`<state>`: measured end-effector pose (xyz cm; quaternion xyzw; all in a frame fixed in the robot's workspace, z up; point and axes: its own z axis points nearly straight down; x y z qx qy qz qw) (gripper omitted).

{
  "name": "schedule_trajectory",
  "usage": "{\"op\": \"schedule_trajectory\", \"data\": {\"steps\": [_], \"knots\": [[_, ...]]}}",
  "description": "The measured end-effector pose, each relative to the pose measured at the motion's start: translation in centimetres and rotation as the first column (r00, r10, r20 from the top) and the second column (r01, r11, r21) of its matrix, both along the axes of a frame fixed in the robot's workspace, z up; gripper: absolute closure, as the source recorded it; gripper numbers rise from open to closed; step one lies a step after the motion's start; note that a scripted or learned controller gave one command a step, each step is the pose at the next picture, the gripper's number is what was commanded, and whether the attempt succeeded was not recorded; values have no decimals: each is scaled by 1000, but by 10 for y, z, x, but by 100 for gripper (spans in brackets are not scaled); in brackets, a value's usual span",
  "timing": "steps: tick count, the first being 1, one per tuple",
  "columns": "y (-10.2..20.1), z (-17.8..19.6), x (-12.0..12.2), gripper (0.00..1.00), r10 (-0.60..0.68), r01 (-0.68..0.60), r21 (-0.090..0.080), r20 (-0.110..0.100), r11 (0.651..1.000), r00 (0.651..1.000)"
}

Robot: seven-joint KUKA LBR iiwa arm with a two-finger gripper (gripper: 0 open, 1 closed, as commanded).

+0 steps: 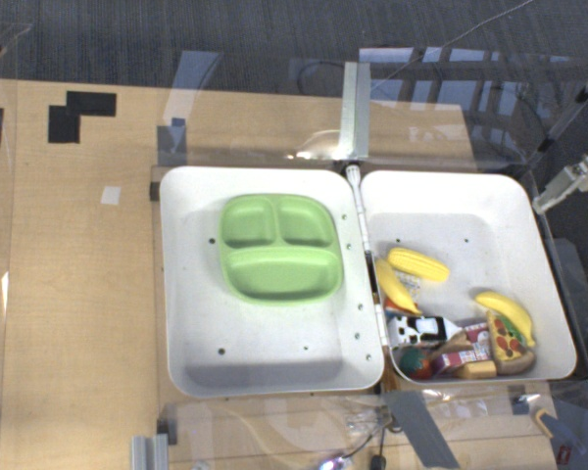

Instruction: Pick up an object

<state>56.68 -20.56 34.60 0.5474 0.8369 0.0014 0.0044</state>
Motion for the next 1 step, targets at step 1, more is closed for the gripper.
{"op": "schedule_trajectory", "data": {"steps": [1], "knots": [[46,-109,32,0,-18,18,2,-4,1000,1000]]}}
